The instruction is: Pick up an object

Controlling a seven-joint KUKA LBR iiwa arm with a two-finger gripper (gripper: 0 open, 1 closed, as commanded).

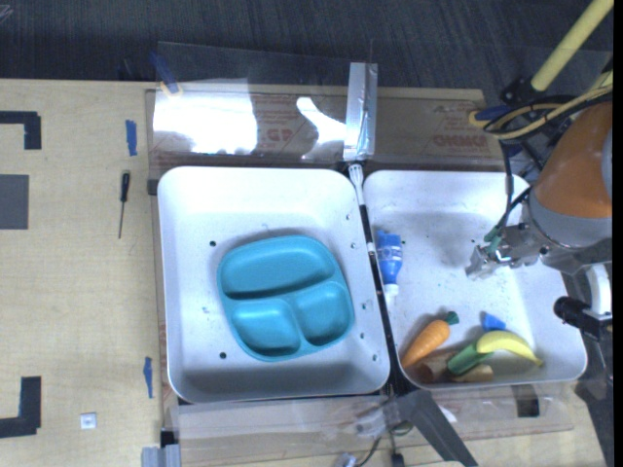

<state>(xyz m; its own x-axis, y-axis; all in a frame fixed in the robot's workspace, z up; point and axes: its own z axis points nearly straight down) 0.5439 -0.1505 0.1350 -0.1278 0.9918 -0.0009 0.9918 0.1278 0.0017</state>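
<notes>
White plastic makes up both bins: the left bin [185, 261] carries a blue divided tray [283, 296], and the right bin [428, 197] carries the loose things the task draws on. The pincer [484, 259] hangs over the middle of the right bin, toward its right wall, at the end of the grey arm [574, 178] with its orange band; whether it is open or shut I cannot tell at this size, and nothing can be seen caught in it. The nearest cluster lies toward the bin's near edge, below the pincer in the camera view: a banana [506, 345] by the near right corner, a dark green piece [467, 360] touching its left end, a small blue bit [493, 321] just above it, and a carrot [427, 340] further left. The banana's long axis runs roughly along the near edge, left to right; the carrot lies slanted, its green top toward the pincer. A blue-and-white tube [389, 260] lies along the left wall, its axis running front to back. The banana looks like the closest target, so the coming move probably calls for a shift toward the near edge and a descent across its short width.
</notes>
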